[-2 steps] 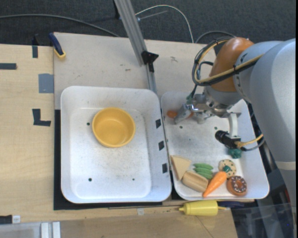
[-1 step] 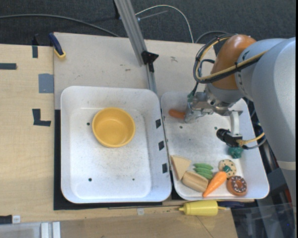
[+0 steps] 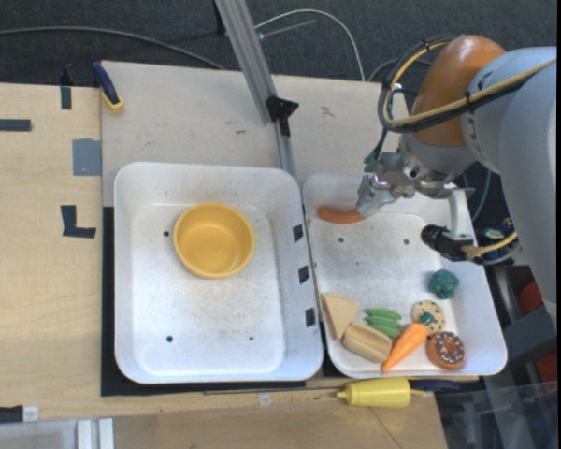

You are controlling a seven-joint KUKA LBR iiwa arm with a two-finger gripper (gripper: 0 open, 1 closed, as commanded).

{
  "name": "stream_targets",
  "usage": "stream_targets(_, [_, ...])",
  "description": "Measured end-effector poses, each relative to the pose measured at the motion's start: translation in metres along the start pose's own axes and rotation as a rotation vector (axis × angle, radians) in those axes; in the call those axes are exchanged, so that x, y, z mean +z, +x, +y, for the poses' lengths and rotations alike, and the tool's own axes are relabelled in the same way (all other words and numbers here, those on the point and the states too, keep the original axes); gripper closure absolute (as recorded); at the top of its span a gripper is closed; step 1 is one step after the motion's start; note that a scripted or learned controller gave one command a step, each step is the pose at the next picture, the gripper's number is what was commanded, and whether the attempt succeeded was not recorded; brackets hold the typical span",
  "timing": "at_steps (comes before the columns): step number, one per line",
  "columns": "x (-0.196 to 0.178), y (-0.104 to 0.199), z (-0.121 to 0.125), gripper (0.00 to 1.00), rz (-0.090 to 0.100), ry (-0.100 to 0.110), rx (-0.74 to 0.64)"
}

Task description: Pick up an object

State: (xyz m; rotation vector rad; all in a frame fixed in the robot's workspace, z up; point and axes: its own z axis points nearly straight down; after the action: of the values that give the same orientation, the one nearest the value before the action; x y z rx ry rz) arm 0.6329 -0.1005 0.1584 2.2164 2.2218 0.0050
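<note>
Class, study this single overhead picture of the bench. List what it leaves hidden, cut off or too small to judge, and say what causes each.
1. Hand: finger state, too small and blurred.
2. Orange sausage: its right end, covered by the hand; whether it is gripped cannot be told.
3. Bread roll: partly covered by the carrot and green pods.
4. Yellow bottle: partly hidden behind the right bin rim.
5. Arm: cut off by the right edge.
</note>
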Motion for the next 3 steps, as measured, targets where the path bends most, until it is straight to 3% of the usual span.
stream_targets(2, [-0.087, -0.001, 0.011, 1.0, 0.0, 0.001, 0.001])
stream_targets(3, [-0.075, 0.047, 0.013, 1.0, 0.001, 0.007, -0.003])
